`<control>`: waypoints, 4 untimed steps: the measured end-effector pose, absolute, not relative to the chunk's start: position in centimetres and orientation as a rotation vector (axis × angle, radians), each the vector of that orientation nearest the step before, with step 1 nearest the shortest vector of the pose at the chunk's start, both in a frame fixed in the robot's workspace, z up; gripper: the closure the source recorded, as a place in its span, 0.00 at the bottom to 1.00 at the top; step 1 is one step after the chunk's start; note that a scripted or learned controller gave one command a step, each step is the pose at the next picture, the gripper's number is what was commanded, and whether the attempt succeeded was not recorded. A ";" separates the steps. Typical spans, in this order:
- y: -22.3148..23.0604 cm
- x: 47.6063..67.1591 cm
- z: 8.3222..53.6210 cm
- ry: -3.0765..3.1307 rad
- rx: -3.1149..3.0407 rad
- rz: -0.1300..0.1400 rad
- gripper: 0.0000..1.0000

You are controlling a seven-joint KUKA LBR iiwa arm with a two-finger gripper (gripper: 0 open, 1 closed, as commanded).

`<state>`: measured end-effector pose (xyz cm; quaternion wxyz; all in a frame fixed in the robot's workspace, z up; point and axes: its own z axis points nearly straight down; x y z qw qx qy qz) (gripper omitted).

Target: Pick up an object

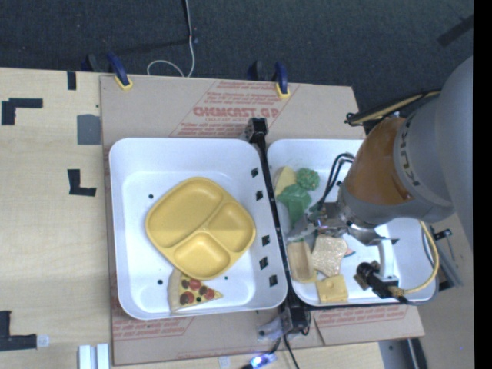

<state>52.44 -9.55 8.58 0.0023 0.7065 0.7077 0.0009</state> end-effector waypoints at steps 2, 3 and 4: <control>-9.6 52.7 8.6 2.220 2.217 0.002 0.00; -9.4 55.7 8.5 2.223 2.223 -0.003 0.00; -9.7 52.7 8.6 2.221 2.217 0.002 0.00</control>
